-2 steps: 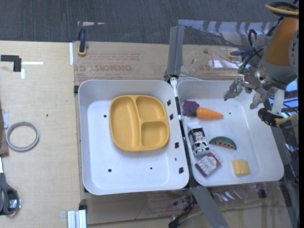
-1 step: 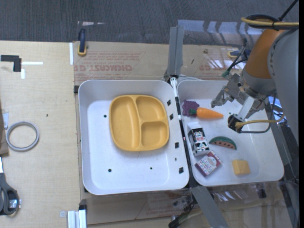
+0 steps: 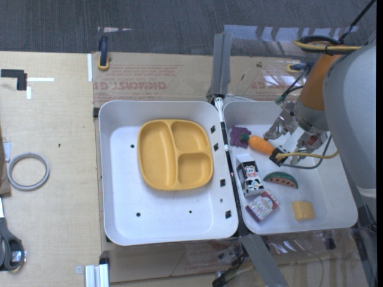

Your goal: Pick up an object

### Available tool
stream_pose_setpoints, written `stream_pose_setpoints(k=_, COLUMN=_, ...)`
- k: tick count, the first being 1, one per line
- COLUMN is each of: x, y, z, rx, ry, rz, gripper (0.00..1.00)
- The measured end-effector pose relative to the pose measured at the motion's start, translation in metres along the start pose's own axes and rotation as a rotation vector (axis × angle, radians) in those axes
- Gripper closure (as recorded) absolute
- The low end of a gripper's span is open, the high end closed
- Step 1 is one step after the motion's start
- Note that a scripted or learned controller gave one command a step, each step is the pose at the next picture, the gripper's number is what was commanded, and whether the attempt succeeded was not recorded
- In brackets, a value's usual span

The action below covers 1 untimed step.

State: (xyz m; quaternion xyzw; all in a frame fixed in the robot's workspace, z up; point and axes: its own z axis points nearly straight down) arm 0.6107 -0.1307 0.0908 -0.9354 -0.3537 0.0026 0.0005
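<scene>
One cheese block (image 3: pixel 303 210), one packet (image 3: pixel 262 207), one carrot (image 3: pixel 259 143) near hand (image 3: pixel 292 140); grip unclear.

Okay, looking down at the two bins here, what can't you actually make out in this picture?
All in the camera view:
1. Right bin: its far right side is hidden under the arm.
2. Black-and-white carton: print too small to read.
3. Pink packet: label too small to read.
4. Purple item: too blurred to name for sure.
5. Scissors: cut off by the left edge.
</scene>
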Motion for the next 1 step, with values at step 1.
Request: stream_pose_setpoints(k=1, x=0.001, y=0.0212, z=-0.082, rx=-0.001, ry=0.002, rz=0.395, gripper=0.0)
